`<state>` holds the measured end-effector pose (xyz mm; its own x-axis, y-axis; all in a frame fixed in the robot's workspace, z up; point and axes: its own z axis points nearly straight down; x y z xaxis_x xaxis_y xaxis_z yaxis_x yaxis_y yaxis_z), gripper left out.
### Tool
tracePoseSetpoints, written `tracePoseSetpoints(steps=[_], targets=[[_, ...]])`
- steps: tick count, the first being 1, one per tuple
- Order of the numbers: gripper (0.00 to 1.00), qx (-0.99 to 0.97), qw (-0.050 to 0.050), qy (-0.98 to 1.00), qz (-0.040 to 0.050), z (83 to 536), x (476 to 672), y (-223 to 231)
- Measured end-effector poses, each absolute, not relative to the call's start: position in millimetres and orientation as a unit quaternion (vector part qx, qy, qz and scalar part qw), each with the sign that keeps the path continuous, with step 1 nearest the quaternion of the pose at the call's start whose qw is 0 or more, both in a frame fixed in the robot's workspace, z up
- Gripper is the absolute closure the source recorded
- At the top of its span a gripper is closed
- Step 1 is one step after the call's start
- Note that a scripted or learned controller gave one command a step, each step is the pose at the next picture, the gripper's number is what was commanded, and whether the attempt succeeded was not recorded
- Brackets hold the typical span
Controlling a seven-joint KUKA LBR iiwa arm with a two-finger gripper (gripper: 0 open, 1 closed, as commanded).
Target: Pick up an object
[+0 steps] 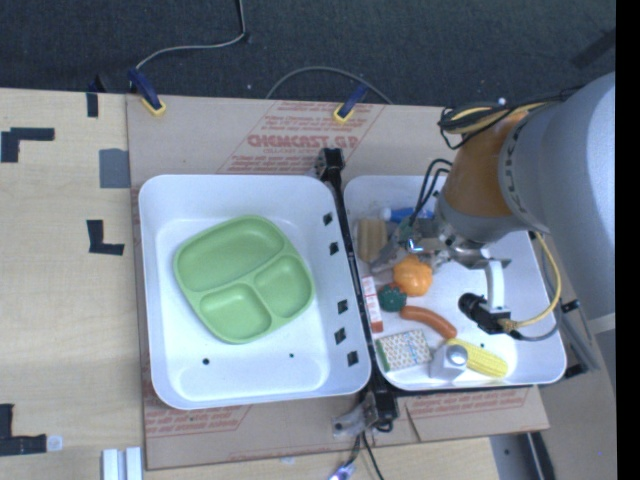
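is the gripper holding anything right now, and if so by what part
Cannot be told: the gripper sits low in the right bin just above the orange fruit, its grip hidden.

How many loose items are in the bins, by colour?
Green: 2, divided plate in the left bin, small dark green piece
Orange: 2, round fruit, long piece
Yellow: 1, corn
Patterned: 1, flat packet
Total: 6 that can be told apart; more lie part-hidden beneath the arm.
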<state>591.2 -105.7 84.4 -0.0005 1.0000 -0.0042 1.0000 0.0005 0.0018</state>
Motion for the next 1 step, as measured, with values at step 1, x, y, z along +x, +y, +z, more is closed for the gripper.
tracePoseSetpoints(steps=[1], targets=[[1.0, 0.707, 0.0, 0.708, -0.0026, 90.2, 590.7, -105.7]])
